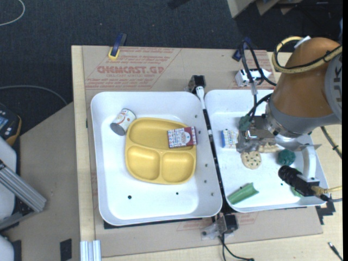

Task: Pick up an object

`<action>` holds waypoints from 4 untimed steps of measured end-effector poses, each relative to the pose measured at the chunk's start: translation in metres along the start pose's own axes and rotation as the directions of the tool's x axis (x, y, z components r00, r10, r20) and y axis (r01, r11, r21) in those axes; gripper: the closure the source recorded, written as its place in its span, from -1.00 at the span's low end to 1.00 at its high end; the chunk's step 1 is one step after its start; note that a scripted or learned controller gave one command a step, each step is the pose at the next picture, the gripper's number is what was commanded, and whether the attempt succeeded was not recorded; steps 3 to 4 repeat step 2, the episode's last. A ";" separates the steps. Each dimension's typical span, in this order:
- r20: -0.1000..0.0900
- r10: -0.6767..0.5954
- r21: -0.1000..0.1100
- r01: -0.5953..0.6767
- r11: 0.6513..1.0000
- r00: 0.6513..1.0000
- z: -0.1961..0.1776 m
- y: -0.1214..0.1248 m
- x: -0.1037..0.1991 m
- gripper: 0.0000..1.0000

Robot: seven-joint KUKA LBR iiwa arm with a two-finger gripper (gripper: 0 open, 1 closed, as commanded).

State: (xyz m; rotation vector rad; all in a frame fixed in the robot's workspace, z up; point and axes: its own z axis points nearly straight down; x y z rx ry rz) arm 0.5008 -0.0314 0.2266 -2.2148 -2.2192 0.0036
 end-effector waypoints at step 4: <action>0.004 0.003 -0.009 -0.003 1.000 1.000 -0.003 0.007 -0.008 1.00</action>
